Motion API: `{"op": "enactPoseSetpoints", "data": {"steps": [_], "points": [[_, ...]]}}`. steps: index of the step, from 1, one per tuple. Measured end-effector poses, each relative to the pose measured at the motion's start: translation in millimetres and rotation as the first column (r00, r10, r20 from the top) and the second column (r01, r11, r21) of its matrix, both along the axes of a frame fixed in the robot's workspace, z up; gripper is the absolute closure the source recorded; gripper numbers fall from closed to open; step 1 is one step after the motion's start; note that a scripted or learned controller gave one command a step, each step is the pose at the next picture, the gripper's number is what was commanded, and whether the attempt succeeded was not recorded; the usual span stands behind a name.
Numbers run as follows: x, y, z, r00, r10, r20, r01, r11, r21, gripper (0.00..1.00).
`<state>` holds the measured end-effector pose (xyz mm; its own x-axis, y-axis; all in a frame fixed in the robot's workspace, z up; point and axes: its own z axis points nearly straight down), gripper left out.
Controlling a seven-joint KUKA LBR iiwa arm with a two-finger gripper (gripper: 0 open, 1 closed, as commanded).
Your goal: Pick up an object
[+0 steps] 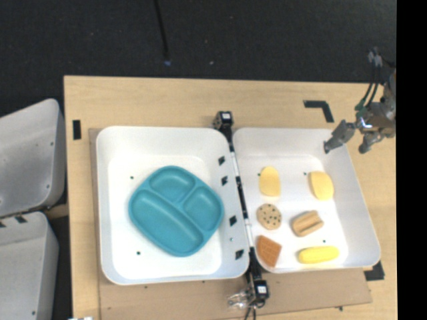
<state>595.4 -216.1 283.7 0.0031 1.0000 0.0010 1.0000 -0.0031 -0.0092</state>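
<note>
The right bin (347,159) holds several toy foods: a pale yellow piece (269,181), a yellow piece (321,185), a round speckled cookie (269,216), a tan bread roll (307,223), an orange-brown wedge (269,250) and a yellow banana-like piece (317,255). My gripper (351,139) hangs at the far right, above the bin's back right corner, well clear of the foods. Its two fingers are spread apart with nothing between them.
A teal divided plate (175,209) lies in the left bin (113,152). A black divider with clips (235,185) runs between the bins. The wooden bench (153,102) surrounds both bins; white panels (27,159) stand at the left.
</note>
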Motion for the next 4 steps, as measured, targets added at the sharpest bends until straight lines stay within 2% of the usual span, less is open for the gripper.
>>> {"op": "enactPoseSetpoints", "data": {"steps": [1,3,4], "points": [[2.0,0.7,6.6,1.0,0.003,0.011,-0.003,1.0,-0.002,0.0],[-1.0,6.0,-79.7,1.0,-0.001,0.006,0.001,1.0,-0.003,0.0],[-3.4,4.6,-142.4,1.0,0.0,0.007,0.0,1.0,-0.002,0.0]]}}
